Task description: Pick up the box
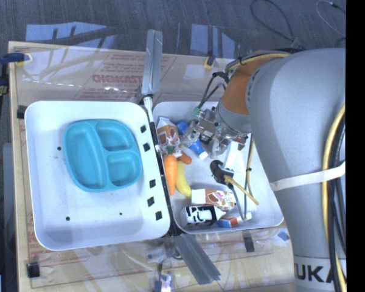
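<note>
My jaws (202, 140) hung over the right bin (264, 221), grip state unclear; clutter near the box (168, 136) risked a wrong grab.

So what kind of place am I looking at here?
Probably a robotics lab test bench: a grey arm reaches over two white bins, toy food such as a carrot fills one, and loose cables lie on carpet.
</note>
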`<state>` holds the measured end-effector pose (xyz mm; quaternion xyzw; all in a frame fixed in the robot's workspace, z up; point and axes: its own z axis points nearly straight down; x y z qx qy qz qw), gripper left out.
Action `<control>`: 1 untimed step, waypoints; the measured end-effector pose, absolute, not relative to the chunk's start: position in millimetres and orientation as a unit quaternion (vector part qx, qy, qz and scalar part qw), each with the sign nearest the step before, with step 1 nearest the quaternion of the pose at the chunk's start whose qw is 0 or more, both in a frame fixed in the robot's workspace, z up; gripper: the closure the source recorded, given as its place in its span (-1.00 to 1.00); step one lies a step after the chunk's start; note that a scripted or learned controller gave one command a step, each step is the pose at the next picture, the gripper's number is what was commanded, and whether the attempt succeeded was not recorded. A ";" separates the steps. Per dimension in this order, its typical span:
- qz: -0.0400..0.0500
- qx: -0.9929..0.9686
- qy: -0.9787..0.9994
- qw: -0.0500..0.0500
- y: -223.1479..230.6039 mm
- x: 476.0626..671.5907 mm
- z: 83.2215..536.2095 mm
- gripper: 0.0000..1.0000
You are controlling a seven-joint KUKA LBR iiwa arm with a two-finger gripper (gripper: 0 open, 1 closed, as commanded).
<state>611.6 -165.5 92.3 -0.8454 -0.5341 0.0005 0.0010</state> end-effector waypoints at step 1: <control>0.005 -0.843 -0.538 0.006 -163.0 608.9 99.1 1.00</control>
